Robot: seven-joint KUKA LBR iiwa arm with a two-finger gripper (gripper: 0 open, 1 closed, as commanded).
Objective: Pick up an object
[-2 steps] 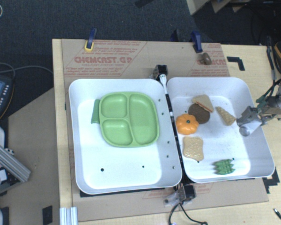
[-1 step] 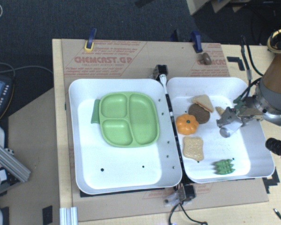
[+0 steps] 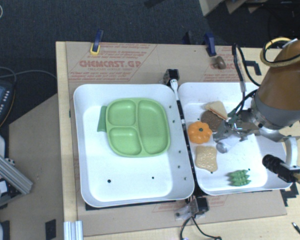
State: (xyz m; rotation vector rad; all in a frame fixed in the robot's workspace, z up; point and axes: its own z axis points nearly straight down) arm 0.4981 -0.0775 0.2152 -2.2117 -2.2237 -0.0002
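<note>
With finger spacing impossible to tell, the gripper (image 3: 223, 135) sits low in the right bin (image 3: 250, 93) beside the tightly grouped orange pumpkin (image 3: 199, 132), brown piece (image 3: 210, 118) and beige slab (image 3: 206, 158), so a grasp may strike neighbours and slip.

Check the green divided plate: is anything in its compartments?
Empty. The green divided plate lies flat in the left bin, all three compartments bare green.
</note>
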